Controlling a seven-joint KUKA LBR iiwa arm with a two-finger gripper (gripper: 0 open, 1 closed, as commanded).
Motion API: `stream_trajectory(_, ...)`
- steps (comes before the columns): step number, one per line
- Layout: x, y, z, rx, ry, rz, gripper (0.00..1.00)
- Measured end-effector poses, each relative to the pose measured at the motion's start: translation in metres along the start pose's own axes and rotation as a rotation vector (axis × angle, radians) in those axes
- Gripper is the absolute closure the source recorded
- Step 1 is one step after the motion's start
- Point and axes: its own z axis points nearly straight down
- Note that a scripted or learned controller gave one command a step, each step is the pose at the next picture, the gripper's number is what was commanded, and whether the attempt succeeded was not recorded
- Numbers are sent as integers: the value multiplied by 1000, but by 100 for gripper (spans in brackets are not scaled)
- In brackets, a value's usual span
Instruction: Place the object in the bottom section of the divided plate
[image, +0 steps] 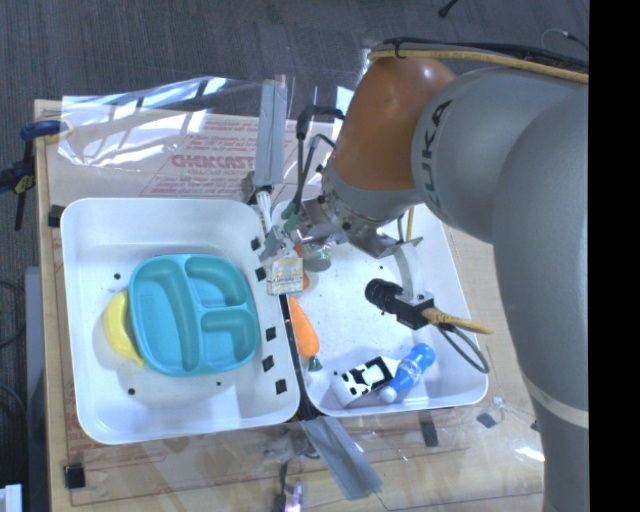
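Carrot (305, 330), orange, lies on the divider between the two white bins (90, 400), just below the gripper (285, 268) and apart from it. Whether the jaws are open or closed cannot be told. Left of both sits the blue divided plate (195, 312).

Dark grey carpet floor (150, 45) surrounds a pale wooden bench (180, 470). Clear plastic sheet (150, 110) with red lettering covers its far end. Blue clamp (35, 130) grips the left corner. Light even.
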Motion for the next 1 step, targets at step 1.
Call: stream_trajectory(1,60,-5,11,0,-1,-54,100)
